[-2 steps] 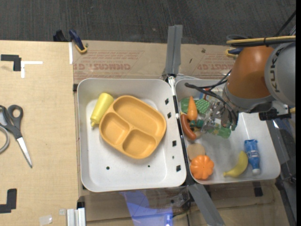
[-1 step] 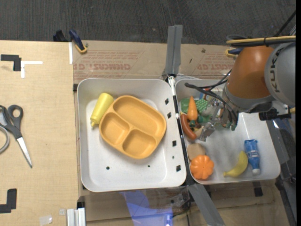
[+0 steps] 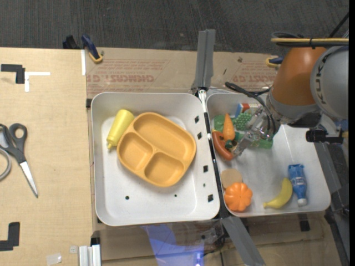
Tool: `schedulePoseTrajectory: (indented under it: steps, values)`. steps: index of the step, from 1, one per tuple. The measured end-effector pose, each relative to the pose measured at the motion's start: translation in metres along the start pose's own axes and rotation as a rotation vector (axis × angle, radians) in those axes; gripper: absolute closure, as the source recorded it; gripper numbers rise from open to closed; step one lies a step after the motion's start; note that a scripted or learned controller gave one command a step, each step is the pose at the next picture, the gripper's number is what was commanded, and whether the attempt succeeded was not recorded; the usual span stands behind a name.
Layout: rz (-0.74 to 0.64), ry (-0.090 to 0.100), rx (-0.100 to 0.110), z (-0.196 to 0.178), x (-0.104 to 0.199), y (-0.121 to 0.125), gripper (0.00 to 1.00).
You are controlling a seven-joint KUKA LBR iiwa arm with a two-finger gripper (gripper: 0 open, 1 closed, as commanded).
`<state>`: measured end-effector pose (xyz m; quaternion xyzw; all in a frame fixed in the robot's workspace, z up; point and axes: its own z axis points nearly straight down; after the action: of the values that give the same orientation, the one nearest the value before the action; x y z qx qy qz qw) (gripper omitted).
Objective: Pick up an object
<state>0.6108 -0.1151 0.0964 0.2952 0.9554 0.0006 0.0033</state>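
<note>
Two shallow white bins sit side by side on the bench, and in the right bin (image 3: pixel 310 206) the gripper (image 3: pixel 244 143) hangs low near the left wall over a clutter of an orange carrot (image 3: pixel 228 127), a red piece (image 3: pixel 222 148) and a green block (image 3: pixel 244 122); whether it grips anything cannot be told. Along that bin's front edge lie a small pumpkin (image 3: pixel 238 197), a banana (image 3: pixel 280 194) and a blue bottle (image 3: pixel 298 183). A yellow divided plate (image 3: pixel 157 148) and a yellow bottle (image 3: pixel 119 127) fill the left bin (image 3: pixel 147 209).

Counter clutter beside the bins
Scissors (image 3: pixel 16 154) lie at the counter's left edge; a blue clamp (image 3: pixel 91 49) sits at its far edge.
</note>
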Motion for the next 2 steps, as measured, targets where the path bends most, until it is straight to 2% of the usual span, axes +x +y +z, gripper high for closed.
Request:
schedulePoseTrajectory:
  steps: [1,2]
  values:
    - [0.145,0.031,0.027,-0.001,-0.016,0.018,0.00]
    - [0.142,0.001,0.013,-0.012,-0.021,0.021,1.00]
